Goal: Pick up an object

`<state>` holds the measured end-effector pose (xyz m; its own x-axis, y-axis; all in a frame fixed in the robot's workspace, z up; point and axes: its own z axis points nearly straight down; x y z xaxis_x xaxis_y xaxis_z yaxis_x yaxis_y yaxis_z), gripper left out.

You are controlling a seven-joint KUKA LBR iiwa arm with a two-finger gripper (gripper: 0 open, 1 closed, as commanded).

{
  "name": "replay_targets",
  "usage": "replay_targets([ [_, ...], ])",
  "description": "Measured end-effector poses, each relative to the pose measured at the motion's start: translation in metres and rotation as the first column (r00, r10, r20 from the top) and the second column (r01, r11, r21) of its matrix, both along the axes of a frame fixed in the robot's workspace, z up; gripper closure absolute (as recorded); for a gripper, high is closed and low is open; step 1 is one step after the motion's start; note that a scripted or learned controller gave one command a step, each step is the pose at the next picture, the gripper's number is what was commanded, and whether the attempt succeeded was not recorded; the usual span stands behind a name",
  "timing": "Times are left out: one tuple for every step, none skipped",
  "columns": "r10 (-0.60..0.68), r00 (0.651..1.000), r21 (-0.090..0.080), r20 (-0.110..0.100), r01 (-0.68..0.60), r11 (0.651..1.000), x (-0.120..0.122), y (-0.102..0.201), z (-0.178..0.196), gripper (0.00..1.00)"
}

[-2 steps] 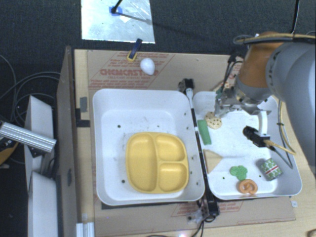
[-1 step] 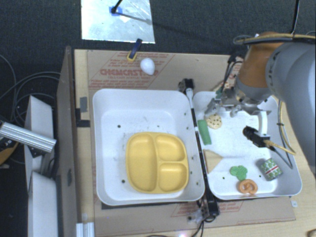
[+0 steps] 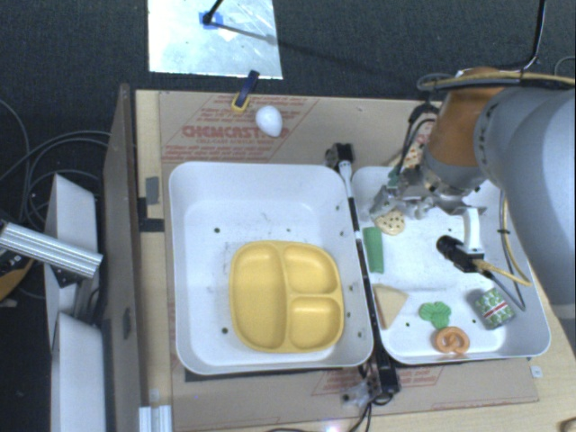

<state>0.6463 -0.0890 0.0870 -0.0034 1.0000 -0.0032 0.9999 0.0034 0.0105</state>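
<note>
arm [image 3: 531, 142] cropped right, tool [image 3: 405, 201] fingers indistinct

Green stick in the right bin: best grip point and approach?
Grip the green stick at mid-length, straight down, fingers closing across its narrow width. It lies flat and long, close beside the bin's left wall, so the wall-side finger gets little room. Probably nudge it inward first.

Even, fairly bright overhead light; soft, low-resolution picture.

The two white bins [image 3: 270, 187] were near overexposed, their inner walls losing detail, while the dark floor around the bench stayed dim. A shiny sheet [image 3: 212, 23] beyond the bench's far edge caught mottled glare. Shadows were short and faint, hugging the yellow tray [image 3: 286, 295]. The arm [image 3: 517, 142] at the right edge looked blurred and out of focus.
</note>
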Motion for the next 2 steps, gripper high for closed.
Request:
replay_targets([
  [0.003,1.0,0.003,0.001,-0.003,1.0,0.001,0.001,0.013,1.0],
  [-0.006,1.0,-0.003,0.007,0.006,1.0,-0.02,-0.05,0.155,1.0],
])
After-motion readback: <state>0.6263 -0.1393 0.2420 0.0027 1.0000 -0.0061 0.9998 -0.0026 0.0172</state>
